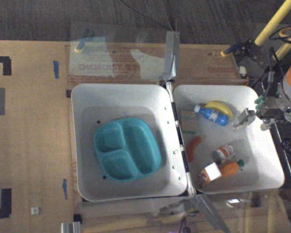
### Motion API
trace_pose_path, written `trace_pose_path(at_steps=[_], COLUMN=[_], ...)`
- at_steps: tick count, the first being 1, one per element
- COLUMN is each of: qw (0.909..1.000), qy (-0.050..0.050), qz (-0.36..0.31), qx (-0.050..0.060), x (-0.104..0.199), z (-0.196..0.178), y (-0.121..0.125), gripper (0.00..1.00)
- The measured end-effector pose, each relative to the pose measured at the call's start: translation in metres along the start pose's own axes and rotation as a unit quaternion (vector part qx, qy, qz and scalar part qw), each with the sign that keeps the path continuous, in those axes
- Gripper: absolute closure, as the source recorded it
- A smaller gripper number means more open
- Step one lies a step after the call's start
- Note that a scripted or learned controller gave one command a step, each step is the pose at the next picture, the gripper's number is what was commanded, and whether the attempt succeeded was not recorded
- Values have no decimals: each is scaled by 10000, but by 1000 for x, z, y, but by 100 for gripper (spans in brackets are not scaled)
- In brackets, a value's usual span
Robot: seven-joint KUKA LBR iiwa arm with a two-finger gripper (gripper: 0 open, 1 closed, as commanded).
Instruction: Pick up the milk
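Jaws apart, empty, over right bin [276, 176] edge; milk [210, 172] touches carrot [229, 169], can [224, 153] just beside. Blue bottle [212, 115] label unreadable, possibly blurred.

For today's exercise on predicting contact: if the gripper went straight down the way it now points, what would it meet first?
Probably bare floor of the right bin. The gripper hangs near its right wall; the blue bottle and banana lie to its left. Depth is unclear.
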State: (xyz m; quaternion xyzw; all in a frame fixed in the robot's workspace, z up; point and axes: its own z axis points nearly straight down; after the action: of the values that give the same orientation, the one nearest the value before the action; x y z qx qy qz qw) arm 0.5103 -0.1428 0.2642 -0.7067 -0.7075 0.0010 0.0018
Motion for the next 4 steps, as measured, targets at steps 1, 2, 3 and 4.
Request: trace_pose_path(at_steps=[1,2,3,4], qw=[9964,9845,9314,9262], qy=[0,-10,-20,-24], qz=[-847,-1752,-3639,-3770], qx=[0,-23,-27,-35], x=[60,25,-36,-13], z=[82,157,44,83], y=[-24,-26,-30,45], gripper=[0,0,0,0])
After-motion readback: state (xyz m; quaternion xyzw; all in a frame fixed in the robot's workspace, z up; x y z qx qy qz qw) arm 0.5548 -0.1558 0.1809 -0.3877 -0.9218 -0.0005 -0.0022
